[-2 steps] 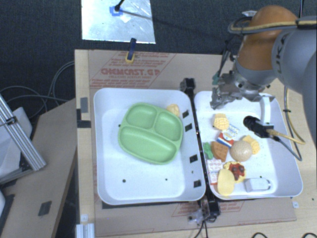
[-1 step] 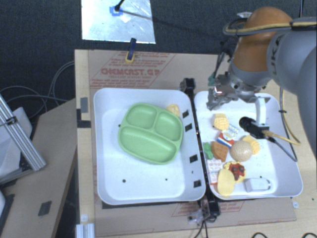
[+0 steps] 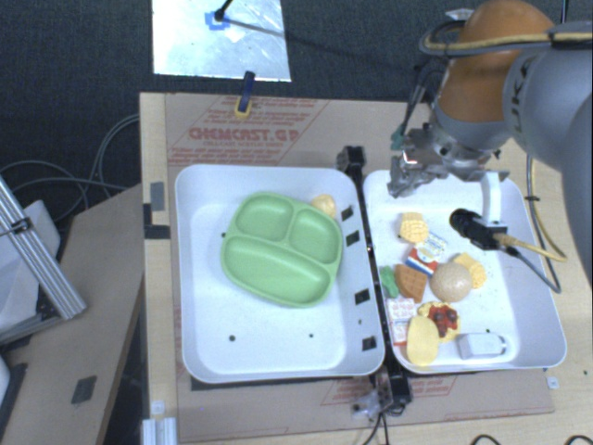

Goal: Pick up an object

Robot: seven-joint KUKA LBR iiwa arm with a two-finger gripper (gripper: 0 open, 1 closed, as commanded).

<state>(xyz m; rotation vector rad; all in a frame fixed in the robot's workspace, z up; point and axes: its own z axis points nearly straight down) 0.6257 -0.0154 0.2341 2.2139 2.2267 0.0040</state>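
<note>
Claw: my claw [image 3: 406, 176] hangs over the far left corner of the right bin [image 3: 547, 336]. I cannot tell how far open it is, or whether it has hold of anything.
Arm: the grey arm [image 3: 556, 91] reaches in from the right, with its orange band [image 3: 491, 26] above the wrist.
Pickable things: a heap of toy foods lies in the right bin, mostly in its left half and toward the near edge.
Closest to claw: a yellow ridged piece [image 3: 412, 225] lies just nearer to me than the claw, and I see it apart from the claw.
Middle of heap: a beige ball [image 3: 451, 283] touches a small yellow piece [image 3: 473, 270], and an orange-brown piece [image 3: 410, 281] lies just left of the ball.
Near edge: a yellow pear-shaped fruit [image 3: 423, 341] lies beside a pale grey block [image 3: 482, 345].
Left bin: the left bin [image 3: 199, 341] holds a green divided plate [image 3: 283, 248], with a small yellow thing [image 3: 323, 204] at the plate's far right edge.
Under the bins: a cardboard sheet [image 3: 250, 128] with red print lies on the bench [image 3: 111, 239].
</note>
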